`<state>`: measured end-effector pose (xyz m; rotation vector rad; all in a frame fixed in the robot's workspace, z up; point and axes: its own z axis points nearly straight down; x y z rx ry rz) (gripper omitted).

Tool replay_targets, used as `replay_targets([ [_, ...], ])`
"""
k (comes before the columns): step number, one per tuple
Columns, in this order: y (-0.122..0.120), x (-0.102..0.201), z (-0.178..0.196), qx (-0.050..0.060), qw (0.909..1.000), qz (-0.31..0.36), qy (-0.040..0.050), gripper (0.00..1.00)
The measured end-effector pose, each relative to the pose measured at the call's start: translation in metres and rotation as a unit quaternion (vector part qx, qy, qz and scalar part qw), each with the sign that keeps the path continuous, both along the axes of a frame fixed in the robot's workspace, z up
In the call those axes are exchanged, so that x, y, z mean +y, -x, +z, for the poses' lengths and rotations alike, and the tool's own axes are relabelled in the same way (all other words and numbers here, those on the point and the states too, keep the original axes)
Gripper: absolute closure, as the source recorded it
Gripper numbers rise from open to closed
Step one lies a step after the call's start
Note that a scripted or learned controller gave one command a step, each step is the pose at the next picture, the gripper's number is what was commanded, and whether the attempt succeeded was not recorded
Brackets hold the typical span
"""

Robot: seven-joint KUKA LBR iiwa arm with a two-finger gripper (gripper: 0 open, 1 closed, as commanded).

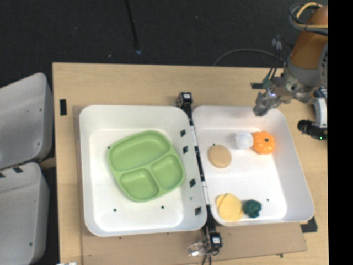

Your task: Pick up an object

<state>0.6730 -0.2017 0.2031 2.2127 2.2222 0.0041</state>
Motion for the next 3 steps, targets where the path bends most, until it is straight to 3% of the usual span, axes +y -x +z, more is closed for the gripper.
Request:
replay_targets([
  [1, -0.004, 0.001, 0.045, 0.0, 1.0, 0.0, 0.0002, 1.0],
  [2, -0.009, 0.057, 0.051, 0.002, 1.0, 0.001, -0.0011, 1.0],
  [3, 0.005, 0.11, 0.044, 0.003, 1.0, 0.0, -0.0011, 1.0],
])
